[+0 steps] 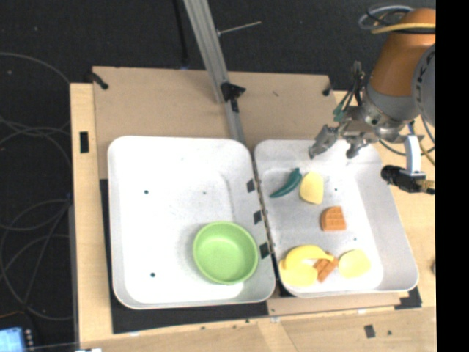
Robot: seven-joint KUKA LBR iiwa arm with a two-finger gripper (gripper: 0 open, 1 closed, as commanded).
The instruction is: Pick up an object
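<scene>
On the bench (168,101), two white bins are seen side by side, and nothing has been lifted yet. The arm (399,64) is held over the far edge of the right bin (381,196), with the claw (338,145) hanging above bare white floor there; its two fingers are spread apart and nothing is pinched between them. So the task is judged to be at its opening stage: an approach has been made, while the descent, the closing and the lift are all left to be done.

The left bin (161,189) is counted first: one green bowl (226,251), sitting near its front right corner, and that is all.

In the right bin, six pieces are counted. A large yellow lump (302,264) lies at the front, with a yellow round (355,263) just beside it and one small orange piece (324,270) wedged between the two. One yellow pear shape (312,188) lies nearest the claw, touching one green pepper (286,185) on its left. One orange waffle block (333,219) sits alone mid-bin.

The pear shape is judged the likeliest pick, being closest below the claw.
</scene>
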